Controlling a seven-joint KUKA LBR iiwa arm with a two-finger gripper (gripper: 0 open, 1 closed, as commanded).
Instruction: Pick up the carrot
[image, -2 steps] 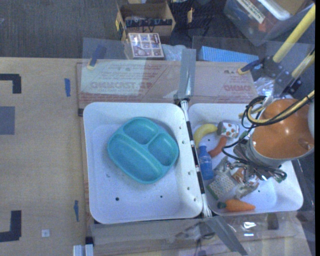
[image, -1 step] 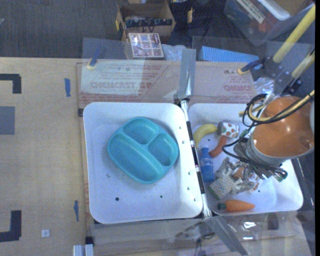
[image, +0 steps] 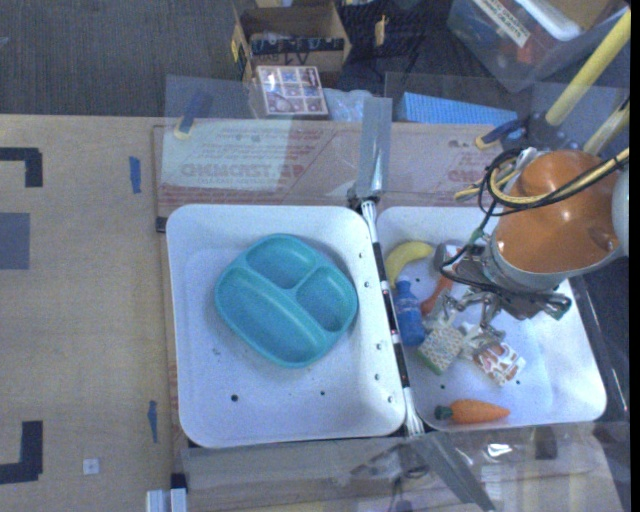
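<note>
The carrot (image: 477, 410), orange with a green stub at its left end, lies flat near the front edge of the right bin (image: 575, 400). My gripper (image: 474, 310) hangs under the orange wrist band in the middle of that bin, well behind the carrot and apart from it. It is open and low over a speckled green sponge block (image: 440, 349) and a red-and-white packet (image: 499, 362). Nothing sits between its fingers.
Behind the gripper in the right bin lie a yellow banana (image: 406, 257), a blue bottle (image: 408, 313) and a thin orange-red piece (image: 436, 294). The left bin (image: 200, 400) holds a teal divided plate (image: 287, 298). A ridge (image: 390, 330) separates the bins.
</note>
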